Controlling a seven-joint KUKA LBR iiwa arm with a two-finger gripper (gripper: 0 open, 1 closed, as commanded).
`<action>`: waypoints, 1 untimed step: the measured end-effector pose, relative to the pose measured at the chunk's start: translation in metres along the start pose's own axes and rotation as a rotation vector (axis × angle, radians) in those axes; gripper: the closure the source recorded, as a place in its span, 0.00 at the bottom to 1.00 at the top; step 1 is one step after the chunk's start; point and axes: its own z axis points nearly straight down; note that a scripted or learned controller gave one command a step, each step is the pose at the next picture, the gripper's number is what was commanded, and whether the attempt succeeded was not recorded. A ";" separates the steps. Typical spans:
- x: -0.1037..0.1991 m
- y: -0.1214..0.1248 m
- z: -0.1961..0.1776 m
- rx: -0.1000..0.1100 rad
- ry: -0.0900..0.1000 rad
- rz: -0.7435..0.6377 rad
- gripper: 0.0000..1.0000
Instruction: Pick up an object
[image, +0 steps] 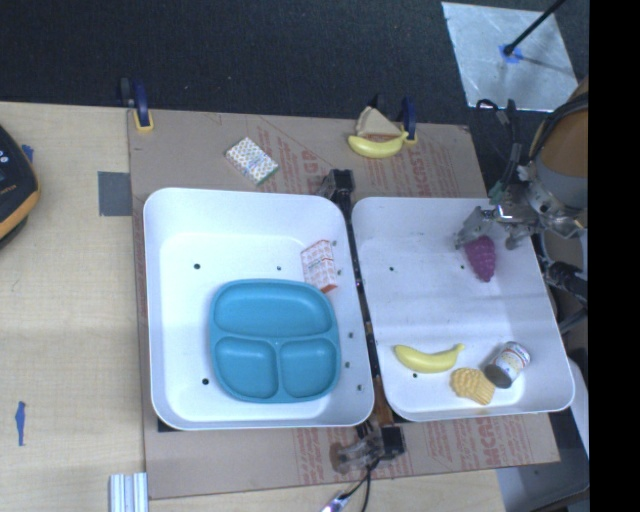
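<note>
My gripper (496, 236) hangs over the far right corner of the right bin (420, 250), its fingers spread apart. A purple bunch of grapes (483, 259) lies on the bin floor just beneath and between them, and the fingers stand wider than the bunch. Near the front of the same bin lie a yellow banana (428, 357), a bumpy yellow piece (472, 386) and a small tin can (508, 364) on its side. The left bin (180, 230) holds a blue divided plate (275, 338) and a red-and-white packet (320, 265).
Behind the bins, on the cardboard, a second banana (376, 146) lies with a wedge of food, and a patterned packet (251, 159) lies to its left. A black and yellow device (12, 185) sits at the far left edge. Clamps hold the cardboard at the back.
</note>
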 end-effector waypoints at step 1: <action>-0.001 0.000 -0.011 0.001 -0.001 -0.002 1.00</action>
